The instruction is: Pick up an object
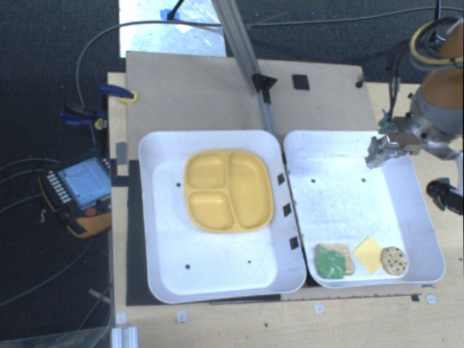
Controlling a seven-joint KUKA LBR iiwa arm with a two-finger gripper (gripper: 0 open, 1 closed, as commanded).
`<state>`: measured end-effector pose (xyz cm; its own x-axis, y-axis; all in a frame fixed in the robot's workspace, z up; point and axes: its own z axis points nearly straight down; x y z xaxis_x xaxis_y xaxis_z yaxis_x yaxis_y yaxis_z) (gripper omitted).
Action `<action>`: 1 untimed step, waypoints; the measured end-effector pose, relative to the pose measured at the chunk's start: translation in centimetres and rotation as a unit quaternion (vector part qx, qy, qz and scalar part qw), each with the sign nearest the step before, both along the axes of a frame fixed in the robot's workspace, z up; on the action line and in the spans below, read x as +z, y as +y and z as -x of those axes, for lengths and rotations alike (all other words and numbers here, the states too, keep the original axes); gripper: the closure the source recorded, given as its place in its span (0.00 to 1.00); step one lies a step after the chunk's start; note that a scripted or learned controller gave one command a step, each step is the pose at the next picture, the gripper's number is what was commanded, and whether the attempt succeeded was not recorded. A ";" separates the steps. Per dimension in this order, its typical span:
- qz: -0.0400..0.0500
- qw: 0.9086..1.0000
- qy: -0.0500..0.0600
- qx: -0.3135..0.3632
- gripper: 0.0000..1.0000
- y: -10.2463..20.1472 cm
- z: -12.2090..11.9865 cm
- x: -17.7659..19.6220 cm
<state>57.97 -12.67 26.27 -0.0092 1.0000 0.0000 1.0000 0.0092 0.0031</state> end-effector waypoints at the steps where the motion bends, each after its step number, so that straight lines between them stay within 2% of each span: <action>1: -0.001 1.000 0.000 0.001 1.00 5.6 -0.9 0.4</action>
